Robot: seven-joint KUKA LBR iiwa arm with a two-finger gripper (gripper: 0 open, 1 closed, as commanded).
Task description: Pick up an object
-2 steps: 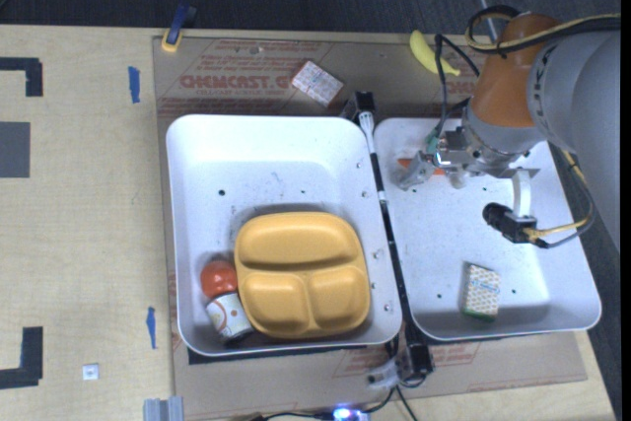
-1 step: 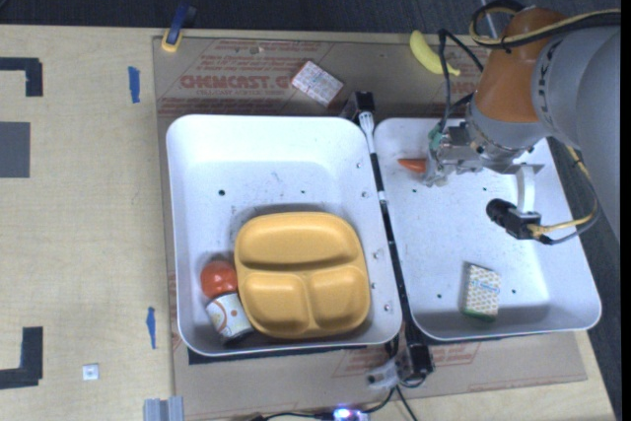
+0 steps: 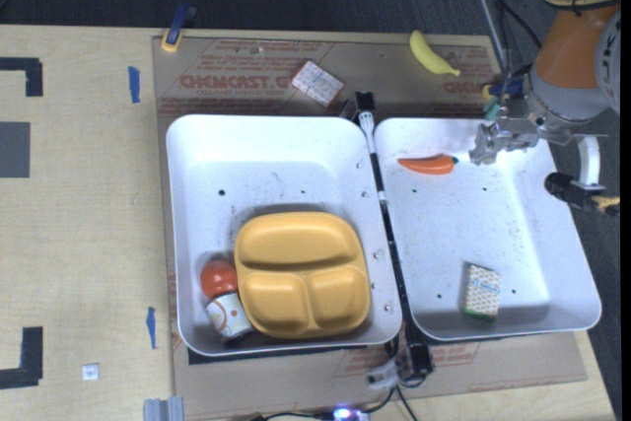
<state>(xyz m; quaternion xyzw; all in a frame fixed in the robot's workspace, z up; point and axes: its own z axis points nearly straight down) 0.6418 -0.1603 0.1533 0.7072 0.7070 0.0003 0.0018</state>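
Two white bins are sitting side by side on a brown board: left bin (image 3: 187,153) and right bin (image 3: 552,242). The arm (image 3: 577,54) is reaching in from the right, orange band up top, and its gripper (image 3: 485,148) is hanging over the right bin's far edge, near the top right corner. The gripper is too small and blurred here, so I cannot tell how it is set or whether it is gripping anything. An orange carrot (image 3: 428,165) is lying flat in the right bin's far part, just left of the gripper, its near end close beside it; contact is not clear. A small box (image 3: 481,291), pale with a green base, is standing in the same bin's near part, well apart from the gripper. In the left bin a yellow tray (image 3: 301,271) with compartments is lying toward the near side, and a red and white toy (image 3: 223,296) is sitting just left of it, touching it. Behind the bins, a banana (image 3: 432,54) and a chequered pad (image 3: 316,82) are lying on the board. A blue clamp (image 3: 177,25) is sitting at the board's far left corner.
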